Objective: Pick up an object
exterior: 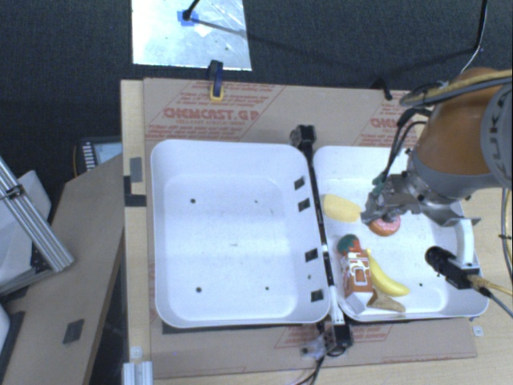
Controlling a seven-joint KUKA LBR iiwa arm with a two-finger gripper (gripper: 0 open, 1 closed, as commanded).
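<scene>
1. Right now you're looking at the arm [469,139] reaching in from the right, its orange band sitting over the far right part of the right bin [449,299].
2. You're seeing the gripper [382,213] hanging low in that bin, just over a pink, donut-like object [386,226]; its tip is overlapping the object's far edge.
3. I can't tell how the pincer is standing: the tip is reading as one dark grey mass, and nothing is showing clearly between any fingers, so I'm not calling it a grasp.
4. The pink object is sitting on the bin floor, roughly mid-bin, just right of a yellow lemon-shaped object [341,208] that is lying near the divider between the bins.
5. Nearer to you, a green and orange round item [348,244] is resting just beside an orange and white carton [357,275], and the two are looking like they're touching.
6. A banana [386,281] is lying right of the carton, curving toward the near right, with a tan piece [386,302] just beside its near end.
7. The left bin [172,239] is sitting against the right one, joined by black clips along the shared edge.
8. Both bins are resting on a brown cardboard sheet [240,111] with red print, and a shiny square plate [191,22] is lying on the dark floor beyond it, far left.
</scene>
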